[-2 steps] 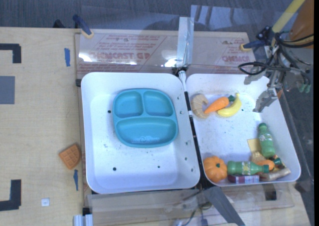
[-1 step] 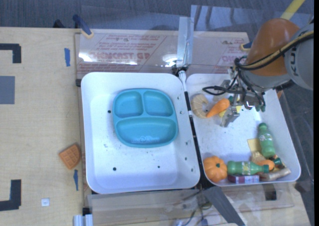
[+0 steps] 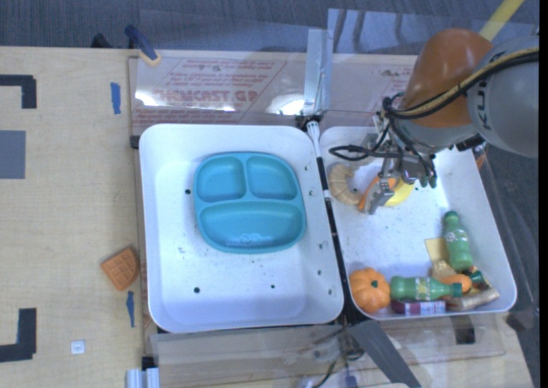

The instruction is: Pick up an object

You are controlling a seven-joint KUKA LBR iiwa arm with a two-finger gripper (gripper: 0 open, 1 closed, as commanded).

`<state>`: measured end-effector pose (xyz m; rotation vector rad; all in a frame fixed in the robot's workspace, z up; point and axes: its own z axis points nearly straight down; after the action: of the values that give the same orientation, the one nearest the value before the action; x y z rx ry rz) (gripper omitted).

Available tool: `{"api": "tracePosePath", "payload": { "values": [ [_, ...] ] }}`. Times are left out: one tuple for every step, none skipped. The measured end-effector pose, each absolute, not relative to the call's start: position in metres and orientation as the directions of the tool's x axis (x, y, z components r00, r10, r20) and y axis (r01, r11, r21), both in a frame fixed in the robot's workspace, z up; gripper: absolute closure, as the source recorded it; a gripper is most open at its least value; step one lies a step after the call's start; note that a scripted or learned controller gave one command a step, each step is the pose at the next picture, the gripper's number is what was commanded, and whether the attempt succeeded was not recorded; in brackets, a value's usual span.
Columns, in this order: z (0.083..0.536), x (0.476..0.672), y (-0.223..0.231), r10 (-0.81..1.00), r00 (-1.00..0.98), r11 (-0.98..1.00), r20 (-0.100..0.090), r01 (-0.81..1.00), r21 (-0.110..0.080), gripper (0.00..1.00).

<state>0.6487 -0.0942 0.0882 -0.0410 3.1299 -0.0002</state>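
My gripper (image 3: 396, 179) hangs low over the back left part of the right bin (image 3: 492, 206), under the orange wrist band. Right beneath it lie a small yellow toy (image 3: 401, 194) and a thin orange piece (image 3: 371, 199); both sit so close to the gripper that I cannot tell whether it touches them. A tan, crescent-shaped toy (image 3: 342, 183) lies just left of them, by the bin's left wall. Cables and the wrist hide the gripper's tips.
At the right bin's front lie an orange pumpkin (image 3: 370, 289), a lying bottle (image 3: 424, 289) and an upright green bottle (image 3: 456, 241) with small toys around it. A blue divided plate (image 3: 248, 202) sits in the left bin (image 3: 163, 232). A waffle toy (image 3: 120, 268) rests on the bench.
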Motion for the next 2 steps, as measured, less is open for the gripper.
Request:
{"api": "tracePosePath", "payload": {
  "values": [
    [0.089, 0.593, -0.122, -0.001, -1.0, 1.0, -0.01, -0.001, -0.002, 0.0],
    [0.104, 0.598, -0.121, -0.004, -1.0, 1.0, -0.025, -0.004, -0.004, 1.0]
  ]
}}
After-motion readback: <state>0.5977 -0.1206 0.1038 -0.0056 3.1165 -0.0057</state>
